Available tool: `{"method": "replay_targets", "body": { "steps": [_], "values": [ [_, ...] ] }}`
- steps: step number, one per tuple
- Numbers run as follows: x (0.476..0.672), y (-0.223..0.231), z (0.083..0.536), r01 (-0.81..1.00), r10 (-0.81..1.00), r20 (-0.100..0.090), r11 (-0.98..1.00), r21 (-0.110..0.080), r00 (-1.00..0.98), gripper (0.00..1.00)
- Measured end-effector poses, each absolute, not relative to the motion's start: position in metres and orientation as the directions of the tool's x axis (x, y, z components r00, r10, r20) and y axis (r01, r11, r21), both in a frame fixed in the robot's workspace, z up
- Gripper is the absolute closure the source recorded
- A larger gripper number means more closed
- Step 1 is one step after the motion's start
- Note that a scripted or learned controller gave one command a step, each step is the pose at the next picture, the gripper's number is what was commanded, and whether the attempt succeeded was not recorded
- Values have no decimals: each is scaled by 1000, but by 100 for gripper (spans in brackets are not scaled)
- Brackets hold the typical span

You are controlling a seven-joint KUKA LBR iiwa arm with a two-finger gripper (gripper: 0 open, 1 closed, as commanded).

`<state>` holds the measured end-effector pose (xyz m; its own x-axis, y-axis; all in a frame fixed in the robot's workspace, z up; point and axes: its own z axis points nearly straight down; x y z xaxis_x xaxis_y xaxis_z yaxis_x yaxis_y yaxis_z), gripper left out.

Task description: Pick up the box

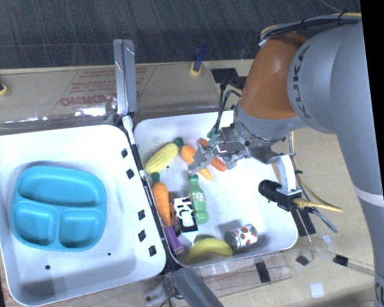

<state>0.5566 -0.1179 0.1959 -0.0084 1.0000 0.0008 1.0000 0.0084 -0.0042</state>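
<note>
The arm (299,66) comes in from the right, and its grey and orange bulk hides the far right corner of the right bin (269,220). The gripper (213,157) hangs low over the far middle of that bin, among some small orange pieces (189,153). Its metal parts blur into them, so I cannot tell whether it is released or clenched, nor whether it touches any piece. What the orange pieces are is hard to make out.

The box (184,213) is small, black and white, with print too fine to read. It lies in the right bin's near left part, between a carrot (162,203) and a green bottle (198,201), close against both and well apart from the gripper. A purple thing (173,240) lies partly tucked against the left wall just in front of the box; its shape is unclear.

A bumpy yellow corn cob (162,158) lies slanted near the far left wall. A smooth banana (207,249) curves along the near wall, with a printed can (243,235) on its side just beside it.

The left bin (26,274) holds a glossy blue tray (60,207) with three rounded compartments. Both bins are shallow white plastic with rounded corners, on a brown bench (65,81).

Bare floor shows in the right bin to the right of the bottle, and in the left bin around the tray.
</note>
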Motion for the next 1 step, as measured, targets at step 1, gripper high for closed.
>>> {"method": "replay_targets", "body": {
  "steps": [1],
  "values": [
    [492, -92, 267, 990, 990, 0, 144, -1, -144, 0]
  ]
}}
